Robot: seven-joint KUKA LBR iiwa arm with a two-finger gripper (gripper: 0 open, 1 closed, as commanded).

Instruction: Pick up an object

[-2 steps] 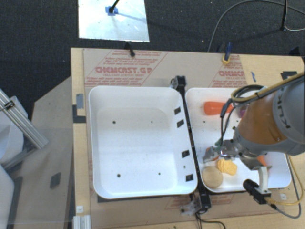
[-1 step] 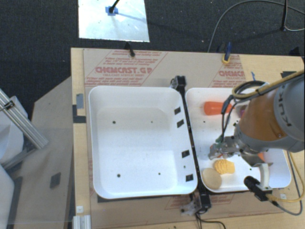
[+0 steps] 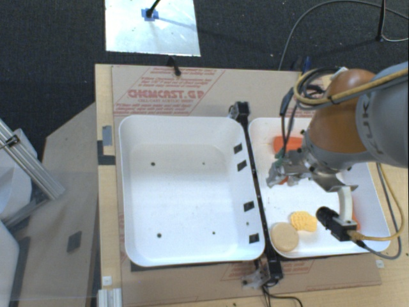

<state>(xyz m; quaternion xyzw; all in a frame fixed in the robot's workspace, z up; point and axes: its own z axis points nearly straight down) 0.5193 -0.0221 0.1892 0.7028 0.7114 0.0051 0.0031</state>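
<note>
The gripper (image 3: 279, 173), finger state impossible to tell, hangs over the right bin (image 3: 377, 200) beside an orange block (image 3: 289, 144).

The bench (image 3: 192, 85) is a big brown board. Two white bins sit on it, touching: the left bin (image 3: 185, 190) beside the jaws, the right bin (image 3: 377, 210) under them.
</note>
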